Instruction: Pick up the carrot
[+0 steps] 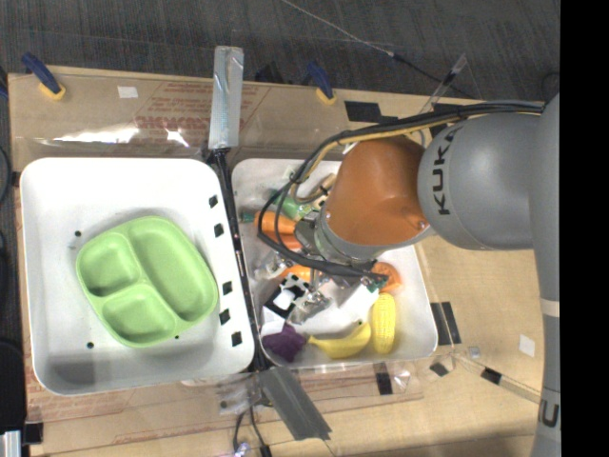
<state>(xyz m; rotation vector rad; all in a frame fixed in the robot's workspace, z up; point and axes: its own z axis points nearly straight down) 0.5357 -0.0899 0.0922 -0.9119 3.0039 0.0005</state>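
Note:
The arm's orange band (376,198) hangs over the middle of the right bin (249,181) and hides much of what lies in it. An orange thing that looks like the carrot (274,225) shows at the band's left edge, partly under cables. Smaller orange bits show below the wrist (297,276) and at its right (384,274); I cannot tell whether they belong to the same thing. The gripper (303,291) points down into the bin just below the band, next to a black and white part.
A yellow banana (343,341), a corn cob (383,320) and a purple eggplant (284,344) lie along the right bin's front. The left bin (48,198) holds a green divided plate (146,279). A metal divider (226,98) stands between the bins at the back.

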